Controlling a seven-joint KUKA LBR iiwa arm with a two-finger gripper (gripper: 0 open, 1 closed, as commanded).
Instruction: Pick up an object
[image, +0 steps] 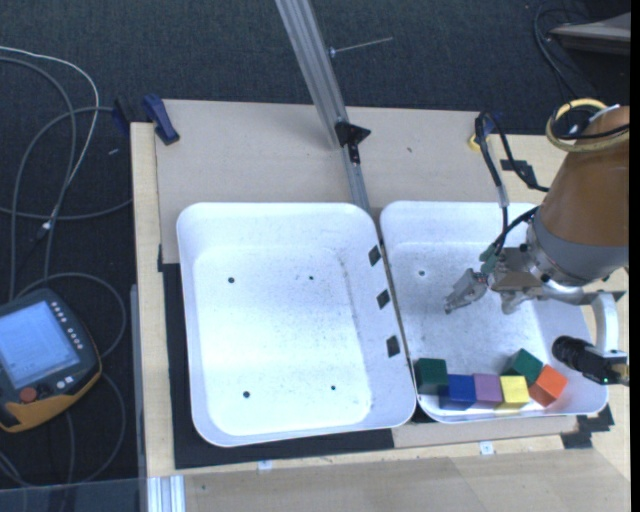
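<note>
Camera view: blocks (487, 384) line up left to right (right bin (440, 240)); gripper (470, 292) above them, grip unreadable.

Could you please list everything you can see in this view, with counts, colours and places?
Bins: 2, white, side by side on the bench; left bin, right bin.
Blocks: 6, along the right bin's near edge: dark green, blue, purple, yellow, orange, green.
Pendant: 1, grey and orange, bench's left.
Clamp: 1, blue, bench's far left corner.
Pincer: 1, grey, above the right bin.
</note>
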